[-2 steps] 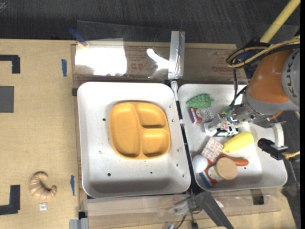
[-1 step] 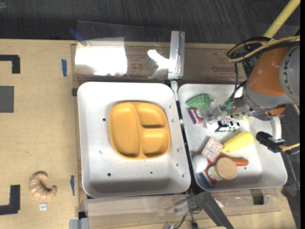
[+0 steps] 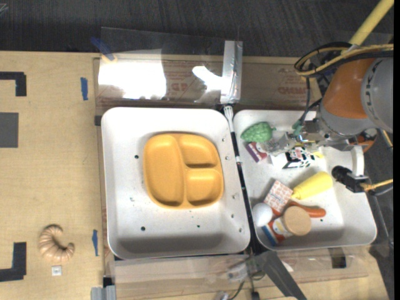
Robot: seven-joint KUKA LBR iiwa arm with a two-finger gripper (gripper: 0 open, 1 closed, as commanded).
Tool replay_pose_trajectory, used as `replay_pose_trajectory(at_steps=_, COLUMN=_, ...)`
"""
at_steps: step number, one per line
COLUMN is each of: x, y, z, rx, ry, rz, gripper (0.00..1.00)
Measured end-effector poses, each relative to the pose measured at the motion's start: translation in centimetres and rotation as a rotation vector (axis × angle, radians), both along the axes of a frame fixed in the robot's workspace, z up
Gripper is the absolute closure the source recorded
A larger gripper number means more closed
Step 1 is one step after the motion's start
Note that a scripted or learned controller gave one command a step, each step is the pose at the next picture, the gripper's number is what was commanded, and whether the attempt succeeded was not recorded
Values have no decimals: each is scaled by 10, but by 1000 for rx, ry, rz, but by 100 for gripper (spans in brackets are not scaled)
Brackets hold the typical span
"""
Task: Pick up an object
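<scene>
Two white bins (image 3: 119,167), one yellow divided tray (image 3: 184,169), perhaps seven small objects (image 3: 294,205); gripper (image 3: 299,144) state indiscernible.

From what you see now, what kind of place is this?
Probably a robot test bench in a lab: two shallow white bins, a grey arm with an orange band, and blue tape marks on the cardboard-covered bench.

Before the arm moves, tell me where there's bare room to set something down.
Left bin: bare white floor rings the orange tray, widest along the front and left. The bench left of the bins is open, apart from a beige coil. Right bin is crowded: green lump, yellow bottle, cork-lidded jar and the arm over its back.
</scene>
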State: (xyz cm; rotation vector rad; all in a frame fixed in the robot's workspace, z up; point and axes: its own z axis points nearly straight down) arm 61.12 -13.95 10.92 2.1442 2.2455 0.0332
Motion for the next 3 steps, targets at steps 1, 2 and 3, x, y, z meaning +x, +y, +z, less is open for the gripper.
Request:
replay_pose_trajectory(at_steps=1, x=11, y=-17, z=0, rx=8, ry=-1, rz=-9, gripper=0)
replay_pose_trajectory(at_steps=2, x=37, y=-54, z=-1, rx=13, ry=11, rz=35, gripper=0)
replay_pose_trajectory(at_steps=3, x=-80, y=-73, z=-20, rx=17, ry=32, rz=174, gripper=0)
